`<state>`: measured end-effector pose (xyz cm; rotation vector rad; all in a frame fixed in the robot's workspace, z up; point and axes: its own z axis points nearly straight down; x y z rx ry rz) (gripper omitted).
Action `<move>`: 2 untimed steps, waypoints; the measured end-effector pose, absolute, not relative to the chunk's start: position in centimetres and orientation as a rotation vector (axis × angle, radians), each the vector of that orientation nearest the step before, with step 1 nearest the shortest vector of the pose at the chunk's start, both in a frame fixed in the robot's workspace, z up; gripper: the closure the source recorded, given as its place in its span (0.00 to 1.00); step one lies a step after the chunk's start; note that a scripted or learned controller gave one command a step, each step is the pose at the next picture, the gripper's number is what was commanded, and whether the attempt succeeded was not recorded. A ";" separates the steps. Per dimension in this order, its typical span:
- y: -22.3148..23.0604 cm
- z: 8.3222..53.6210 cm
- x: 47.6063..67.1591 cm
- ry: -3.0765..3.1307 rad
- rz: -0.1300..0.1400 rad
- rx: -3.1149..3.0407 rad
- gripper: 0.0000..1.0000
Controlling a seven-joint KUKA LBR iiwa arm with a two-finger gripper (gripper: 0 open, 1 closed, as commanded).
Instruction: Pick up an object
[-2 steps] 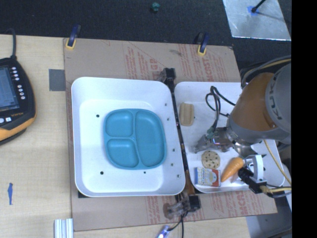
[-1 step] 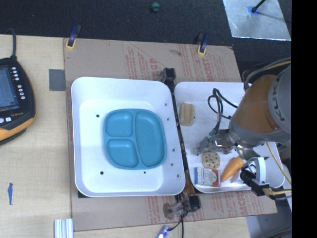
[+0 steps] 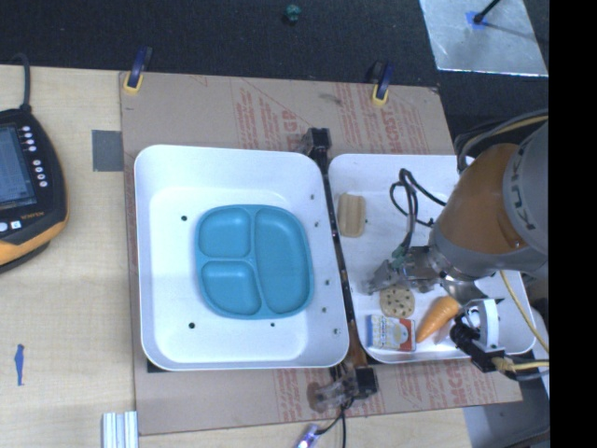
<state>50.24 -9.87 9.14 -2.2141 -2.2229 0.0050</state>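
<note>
Hovering low over right bin (image 3: 373, 171), end effector (image 3: 396, 273) above cookie (image 3: 397, 301); grip state unclear. Approach step; next needs descent onto cookie.

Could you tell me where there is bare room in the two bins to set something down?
Left bin: white floor rings the blue divided plate. Right bin: bare around the tan block; its near end is crowded by cookie, carrot, small carton and arm.

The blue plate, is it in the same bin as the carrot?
No, the blue plate lies in the left bin, while the carrot lies in the right bin.
</note>
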 end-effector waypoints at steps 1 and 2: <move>-10.0 10.2 50.3 -2.225 0.006 -2.213 1.00; -15.1 13.7 54.0 -2.221 0.002 -2.220 1.00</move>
